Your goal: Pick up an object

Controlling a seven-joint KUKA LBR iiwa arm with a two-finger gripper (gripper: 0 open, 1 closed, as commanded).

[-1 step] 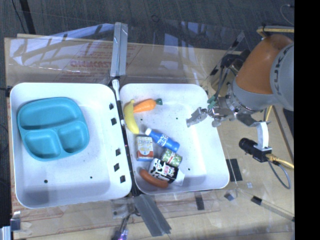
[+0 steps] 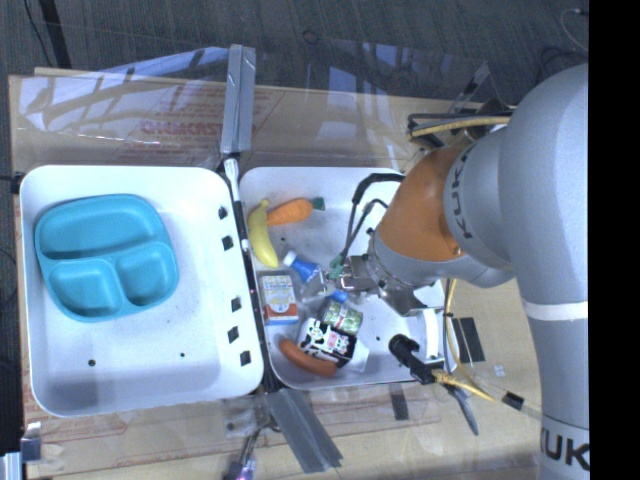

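At the near edge of the right bin (image 2: 300,376) a brown sausage-like piece (image 2: 308,359) is seen, its middle partly covered by a black-and-white patterned carton (image 2: 328,340). Just beyond that a small green-labelled pack (image 2: 345,317) lies, touching the carton; its print cannot be read. To the left, against the bin wall, one orange-and-white carton (image 2: 279,295) is laid flat. The gripper (image 2: 338,274) is lowered into the middle of this bin, above the green pack and beside a small blue-and-white item (image 2: 301,266) whose shape is hard to make out; whether the jaws are spread or pressed together cannot be told, since they are masked by the wrist and clutter. The right half of the bin is hidden under the arm (image 2: 470,208), and the arm itself is cut off at the right. Farther back one yellow banana (image 2: 261,234) is stood along the left wall, and one orange carrot (image 2: 292,211) with a green end is placed at the far side. In the left bin (image 2: 150,368) a single blue three-compartment tray (image 2: 105,254) is set toward the far left. Two bins are counted in all.
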